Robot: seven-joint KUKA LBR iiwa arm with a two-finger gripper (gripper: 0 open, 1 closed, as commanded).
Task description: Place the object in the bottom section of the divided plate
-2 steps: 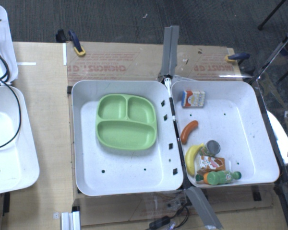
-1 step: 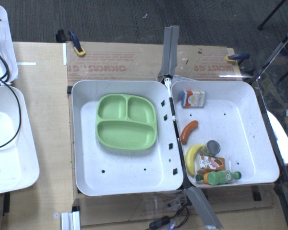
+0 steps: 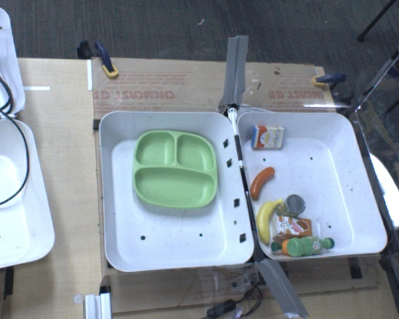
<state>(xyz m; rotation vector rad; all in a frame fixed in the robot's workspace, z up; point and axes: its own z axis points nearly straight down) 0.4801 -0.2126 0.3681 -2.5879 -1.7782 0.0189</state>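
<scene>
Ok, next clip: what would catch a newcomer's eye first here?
The green divided plate stands out, sitting alone in the left white bin with all three sections bare. Next comes the cluster of small things along the near left side of the right bin: an orange hot dog, a banana, a bottle and a small carton farther back.

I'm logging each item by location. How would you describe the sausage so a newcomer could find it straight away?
Look in the right-hand bin, near its left wall. The sausage lies there slanted, below the small carton and above the banana. It is the one reddish-orange, smooth, rounded thing lying by itself, apart from the pile in the bin's lower corner.
</scene>
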